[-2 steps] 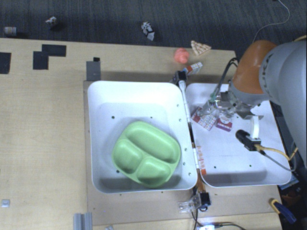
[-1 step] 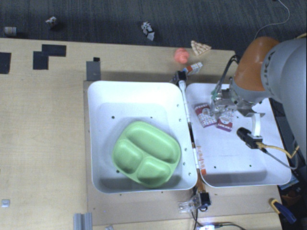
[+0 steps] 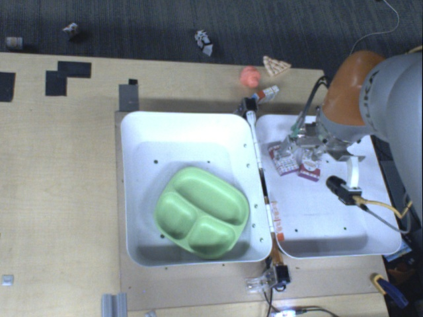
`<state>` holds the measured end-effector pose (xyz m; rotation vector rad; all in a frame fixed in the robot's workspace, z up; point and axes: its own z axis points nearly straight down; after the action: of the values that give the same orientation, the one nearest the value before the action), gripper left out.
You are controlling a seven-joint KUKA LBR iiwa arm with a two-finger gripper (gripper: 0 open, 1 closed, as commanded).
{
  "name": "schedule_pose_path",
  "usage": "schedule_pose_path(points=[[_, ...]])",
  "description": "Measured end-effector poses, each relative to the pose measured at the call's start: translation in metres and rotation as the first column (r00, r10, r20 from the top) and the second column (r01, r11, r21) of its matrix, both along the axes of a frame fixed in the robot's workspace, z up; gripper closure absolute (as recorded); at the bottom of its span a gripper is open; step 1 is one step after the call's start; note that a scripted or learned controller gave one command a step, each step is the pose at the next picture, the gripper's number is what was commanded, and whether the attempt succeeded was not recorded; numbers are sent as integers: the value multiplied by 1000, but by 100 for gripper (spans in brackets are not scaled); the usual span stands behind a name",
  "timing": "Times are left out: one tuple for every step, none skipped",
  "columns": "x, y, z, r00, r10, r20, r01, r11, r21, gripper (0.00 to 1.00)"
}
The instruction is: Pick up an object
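In the right bin [image 3: 370, 240], toward its far left part, lie 2 small flat packets: a red-and-white packet [image 3: 284, 162] and, just beside it to the right, a smaller dark red packet [image 3: 309, 172]. They lie close together, and whether they touch cannot be told. The gripper [image 3: 305, 140] is low over them, at the far edge of the packets, on a grey arm [image 3: 396, 98] with an orange band [image 3: 349, 88] that reaches in from the right. How far the gripper is open cannot be told, and nothing is seen held in it.

A black plug-like piece [image 3: 342, 189] on a yellow cable [image 3: 380, 207] hangs over the same bin, nearer the viewer than the packets.

The left bin [image 3: 132, 177] holds a green divided tray [image 3: 201, 210] with 3 compartments, lying tilted in the near half of the bin.

On the wooden surface [image 3: 59, 197] beyond the bins are a pink ball [image 3: 250, 76], a wedge-shaped toy [image 3: 276, 65] just to its right, and a small tube [image 3: 267, 94] near the bins' far corners. Black patches [image 3: 67, 76] mark the surface at far left.
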<state>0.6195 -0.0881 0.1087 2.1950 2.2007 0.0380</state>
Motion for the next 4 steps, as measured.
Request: schedule_pose_path(points=[[1,1,11,1000,2,5,-2,1000,0,100],[1,1,11,1000,2,4,-2,1000,1,0],[-71,-4,-18,1000,0,-22,0,1000,1,0],[-69,-6,-6,1000,-1,-13,1,1000,-4,100]])
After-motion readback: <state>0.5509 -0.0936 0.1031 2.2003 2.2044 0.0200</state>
